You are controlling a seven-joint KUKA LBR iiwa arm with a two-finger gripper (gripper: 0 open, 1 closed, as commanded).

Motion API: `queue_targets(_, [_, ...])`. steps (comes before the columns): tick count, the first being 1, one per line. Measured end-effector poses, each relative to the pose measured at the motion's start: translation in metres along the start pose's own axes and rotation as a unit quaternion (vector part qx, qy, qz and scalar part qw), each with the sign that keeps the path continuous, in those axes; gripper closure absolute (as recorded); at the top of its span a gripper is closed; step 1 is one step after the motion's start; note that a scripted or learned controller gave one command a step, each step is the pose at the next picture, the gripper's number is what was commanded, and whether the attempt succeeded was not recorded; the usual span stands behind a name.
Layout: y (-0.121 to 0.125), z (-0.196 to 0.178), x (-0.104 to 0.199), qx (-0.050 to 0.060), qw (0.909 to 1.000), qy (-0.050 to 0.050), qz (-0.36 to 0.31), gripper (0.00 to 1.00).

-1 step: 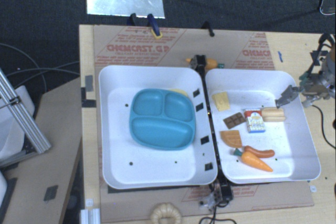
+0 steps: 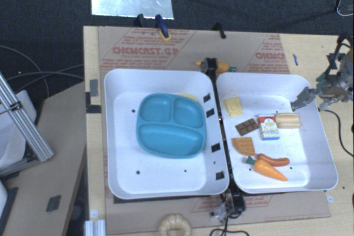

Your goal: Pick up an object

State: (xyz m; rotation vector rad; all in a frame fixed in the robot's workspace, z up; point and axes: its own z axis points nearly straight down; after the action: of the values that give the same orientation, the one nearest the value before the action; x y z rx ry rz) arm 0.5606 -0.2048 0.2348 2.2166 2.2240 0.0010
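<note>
While jaws (image 2: 305,99) hover, bread roll (image 2: 287,119) lies just beside.

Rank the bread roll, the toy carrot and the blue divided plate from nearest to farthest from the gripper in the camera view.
Measured from the gripper at the right bin's far right rim:
1. Bread roll, just below-left of it in the right bin.
2. Toy carrot, at the right bin's near side.
3. Blue divided plate, in the middle of the left bin.
</note>
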Motion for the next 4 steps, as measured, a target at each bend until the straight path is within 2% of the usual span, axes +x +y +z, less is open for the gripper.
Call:
queue_targets(1, [0.004, 0.052, 0.010, 0.002, 1.0000, 0.001, -0.001, 0.00])
queue_targets(2, [0.003, 0.114, 0.007, 0.002, 1.0000, 0.001, 0.001, 0.00])
queue_targets(3, [0.008, 0.142, 0.003, -0.006, 1.0000, -0.004, 0.002, 0.00])
queue_targets(4, [0.010, 0.130, 0.005, -0.009, 1.0000, -0.002, 0.001, 1.00])
